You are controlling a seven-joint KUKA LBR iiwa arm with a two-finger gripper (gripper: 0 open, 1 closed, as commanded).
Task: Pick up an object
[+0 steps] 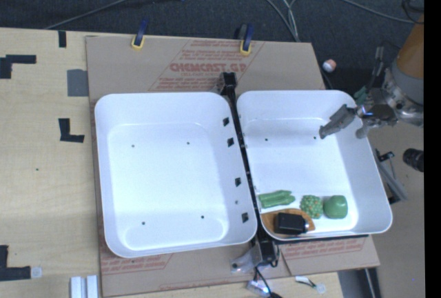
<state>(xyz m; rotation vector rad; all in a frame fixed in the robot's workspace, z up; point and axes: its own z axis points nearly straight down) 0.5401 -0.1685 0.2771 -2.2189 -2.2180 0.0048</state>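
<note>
My gripper (337,121) hangs over the right bin (310,107), near its far right corner, reaching in from the right edge. One dark finger (333,125) points down-left toward the bin's middle. Can't tell from this angle if I'm wide or narrow, and nothing visible is between my fingers. Orange band on my arm (415,55) sits at the right edge of the view.

Objects all sit along the near edge of the right bin, well apart from me. Green bean-like piece (276,199) lies flat by the near left corner. Black block (291,223) sits on top of a flat orange piece (306,223), right at the near rim. Green broccoli-like piece (311,205) is just beside the black block on its far right side. Round green object (335,207) is just beside the broccoli-like piece, toward the bin's right wall.

Left bin (165,107) touches the right bin along a black clip strip (238,152). Both sit on a cardboard sheet (200,65) held by two clamps (140,36) at its far edge.
</note>
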